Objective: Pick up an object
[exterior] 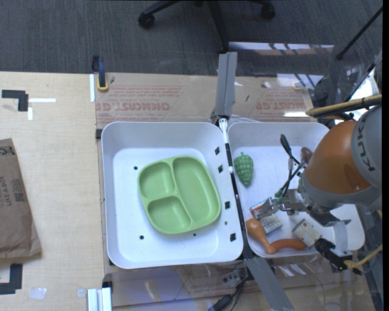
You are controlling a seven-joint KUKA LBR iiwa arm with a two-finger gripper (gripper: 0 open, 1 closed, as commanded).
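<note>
Green divided plate [179,194] in left bin [115,182], claw [275,209] low in right bin [267,136] beside orange toy [267,242]

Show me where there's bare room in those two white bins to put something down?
Left bin: bare floor rings the green divided plate, widest along the near wall. Right bin: open floor above the green bumpy toy. Crowded near the arm's hand, the orange piece and small packets.

On your bench, a brown paper bag [13,200] lies far left; an office chair base [206,11] stands beyond.
</note>
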